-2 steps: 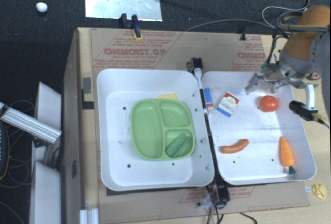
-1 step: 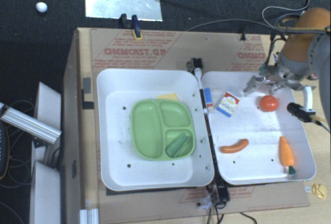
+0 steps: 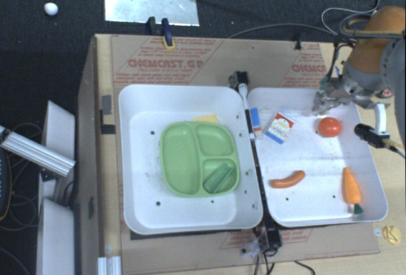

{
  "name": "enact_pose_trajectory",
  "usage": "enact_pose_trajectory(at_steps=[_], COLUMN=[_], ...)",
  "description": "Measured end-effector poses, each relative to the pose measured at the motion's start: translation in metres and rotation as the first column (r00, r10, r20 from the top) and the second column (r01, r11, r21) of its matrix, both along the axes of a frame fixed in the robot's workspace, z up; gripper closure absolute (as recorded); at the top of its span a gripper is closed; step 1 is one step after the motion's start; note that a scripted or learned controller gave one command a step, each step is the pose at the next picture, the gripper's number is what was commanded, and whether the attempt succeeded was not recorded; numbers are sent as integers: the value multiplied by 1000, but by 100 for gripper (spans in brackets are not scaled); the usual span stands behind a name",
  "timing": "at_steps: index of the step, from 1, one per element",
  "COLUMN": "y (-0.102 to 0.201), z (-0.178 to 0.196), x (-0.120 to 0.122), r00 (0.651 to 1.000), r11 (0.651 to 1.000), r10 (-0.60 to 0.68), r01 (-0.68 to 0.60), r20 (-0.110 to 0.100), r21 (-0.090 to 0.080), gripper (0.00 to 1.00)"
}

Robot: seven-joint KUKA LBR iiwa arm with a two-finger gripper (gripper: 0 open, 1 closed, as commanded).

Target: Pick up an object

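Grey two-finger gripper (image 3: 325,101) sits over the right white plastic bin (image 3: 317,204), at its 1 o'clock corner; can't tell finger state. Round glossy red tomato (image 3: 328,127) lies just beside it at 5 o'clock, apart from it. Same bin: small white/orange/blue carton (image 3: 279,127), print unreadable; curved orange sausage (image 3: 287,180); tapered orange carrot (image 3: 351,188) with green end. Left white bin (image 3: 146,140) holds a green compartmented plastic tray (image 3: 190,153). Brown board (image 3: 165,61) reads "CHEMCAST GP".
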State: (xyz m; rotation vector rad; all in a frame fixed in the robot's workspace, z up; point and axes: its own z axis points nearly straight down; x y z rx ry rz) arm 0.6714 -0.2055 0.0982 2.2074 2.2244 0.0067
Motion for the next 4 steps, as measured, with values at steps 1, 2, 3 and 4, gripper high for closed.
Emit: enact_pose_trajectory(at_steps=[1, 2, 3, 4], y=[0, 1, 0, 0], z=[0, -10, 0, 0], x=[0, -1, 0, 0], r00=[1000, 1000, 1000, 1000], r11=[1000, 1000, 1000, 1000], r10=[0, -2, 0, 0], r01=[0, 2, 0, 0], r20=[0, -6, 0, 0], r21=[0, 3, 0, 0], gripper=[0, 0, 100, 0])
